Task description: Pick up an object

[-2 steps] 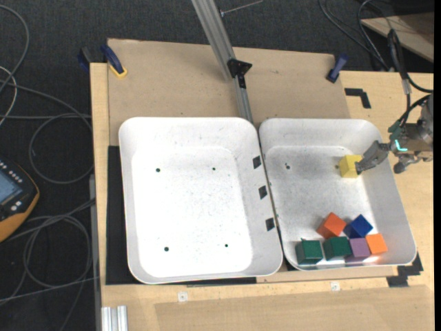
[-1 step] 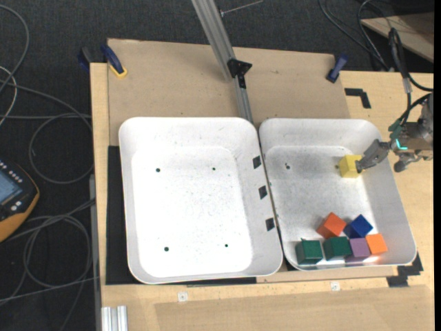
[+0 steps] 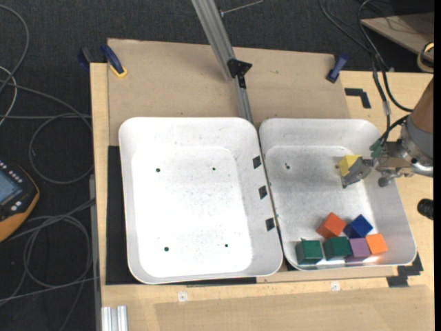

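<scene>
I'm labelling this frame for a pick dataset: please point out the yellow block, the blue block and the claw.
yellow block (image 3: 349, 162): camera view, on its top face.
blue block (image 3: 360, 225): camera view, on its top face.
claw (image 3: 351, 176): camera view, at its fingertips, in the right bin.

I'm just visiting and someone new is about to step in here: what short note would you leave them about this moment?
Gripper: over the right white bin, fingers closed on a small yellow block, apparently lifted.
Other blocks: orange, blue, green, dark green, purple and a second orange, clustered in that bin's near right corner.
Left white bin: no blocks.
Done: grasp looks made.
Left: confirm it holds.
</scene>
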Robot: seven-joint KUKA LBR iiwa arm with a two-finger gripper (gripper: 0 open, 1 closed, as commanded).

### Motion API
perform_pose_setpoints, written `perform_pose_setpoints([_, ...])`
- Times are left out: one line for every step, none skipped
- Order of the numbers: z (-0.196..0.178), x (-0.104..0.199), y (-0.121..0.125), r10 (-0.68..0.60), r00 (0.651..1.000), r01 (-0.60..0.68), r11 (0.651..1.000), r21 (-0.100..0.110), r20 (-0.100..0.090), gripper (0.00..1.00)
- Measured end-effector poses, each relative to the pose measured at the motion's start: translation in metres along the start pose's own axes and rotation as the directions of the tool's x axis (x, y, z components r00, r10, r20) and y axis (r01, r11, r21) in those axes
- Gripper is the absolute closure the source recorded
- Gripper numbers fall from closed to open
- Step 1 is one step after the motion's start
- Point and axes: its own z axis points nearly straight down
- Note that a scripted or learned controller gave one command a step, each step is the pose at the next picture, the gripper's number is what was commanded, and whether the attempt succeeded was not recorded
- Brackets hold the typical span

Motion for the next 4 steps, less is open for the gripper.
perform_pose_setpoints([0.045, 0.007, -0.003, -0.001, 1.0, 0.001, 1.0, -0.001, 0.0, 0.0])
perform_pose_setpoints([0.098, 0.008, -0.003, 0.0, 1.0, 0.0, 1.0, 0.0, 0.0, 0.0])
perform_pose_setpoints([0.084, 0.007, -0.001, 0.0, 1.0, 0.0, 1.0, -0.009, 0.002, 1.0])
perform_pose_setpoints([0.021, 0.003, -0.004, -0.001, 1.0, 0.001, 1.0, -0.015, 0.006, 1.0])
